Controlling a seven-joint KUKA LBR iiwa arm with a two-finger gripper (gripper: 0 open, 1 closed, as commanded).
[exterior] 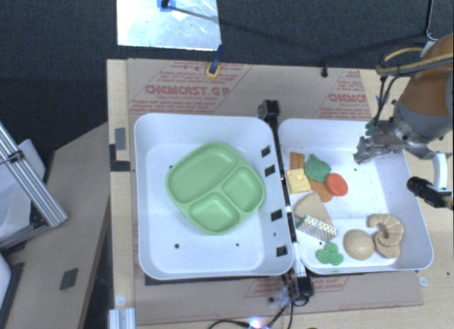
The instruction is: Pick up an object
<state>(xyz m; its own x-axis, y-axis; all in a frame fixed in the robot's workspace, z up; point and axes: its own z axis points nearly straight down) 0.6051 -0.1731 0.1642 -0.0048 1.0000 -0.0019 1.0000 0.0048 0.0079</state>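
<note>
The grey metal fingers hang over the bare upper part of the right bin; whether they are parted I cannot tell. The toy food lies apart, lower left: a glossy red tomato, a leafy green piece, and lower down a ridged tan croissant. The arm slants in from the upper right.

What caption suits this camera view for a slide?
Gripper above the right bin of toy food; green divided plate in the left bin.
</note>
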